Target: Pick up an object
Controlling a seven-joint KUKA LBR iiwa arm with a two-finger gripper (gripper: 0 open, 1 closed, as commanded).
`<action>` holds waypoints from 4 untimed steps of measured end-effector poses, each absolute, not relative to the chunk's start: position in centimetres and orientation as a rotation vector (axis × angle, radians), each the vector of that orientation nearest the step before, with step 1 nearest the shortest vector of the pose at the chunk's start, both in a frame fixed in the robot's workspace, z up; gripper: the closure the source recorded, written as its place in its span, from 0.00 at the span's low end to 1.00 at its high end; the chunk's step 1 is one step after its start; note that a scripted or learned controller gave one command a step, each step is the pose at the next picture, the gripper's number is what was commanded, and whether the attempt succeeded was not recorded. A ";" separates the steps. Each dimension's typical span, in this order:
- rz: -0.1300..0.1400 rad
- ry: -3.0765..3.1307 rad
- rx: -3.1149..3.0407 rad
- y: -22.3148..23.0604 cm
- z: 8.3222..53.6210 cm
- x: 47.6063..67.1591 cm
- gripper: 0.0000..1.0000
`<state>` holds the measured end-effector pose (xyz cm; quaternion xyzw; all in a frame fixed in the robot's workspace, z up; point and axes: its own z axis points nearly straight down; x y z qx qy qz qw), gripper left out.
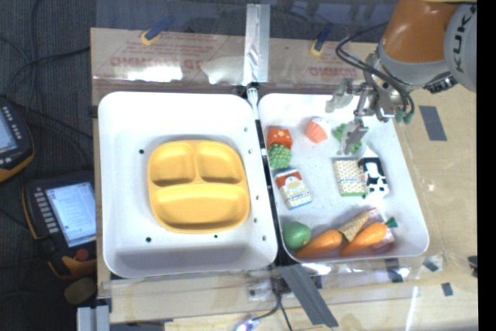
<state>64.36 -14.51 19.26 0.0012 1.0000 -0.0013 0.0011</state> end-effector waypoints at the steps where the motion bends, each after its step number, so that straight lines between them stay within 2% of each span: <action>1: -0.001 3.122 0.170 -19.8 10.3 61.9 0.00; 2: -0.009 3.082 0.417 -19.0 9.9 59.0 0.00; 3: -0.007 3.076 0.471 -20.6 9.8 54.5 0.00; 4: -0.003 3.094 0.438 -16.9 9.0 55.0 0.00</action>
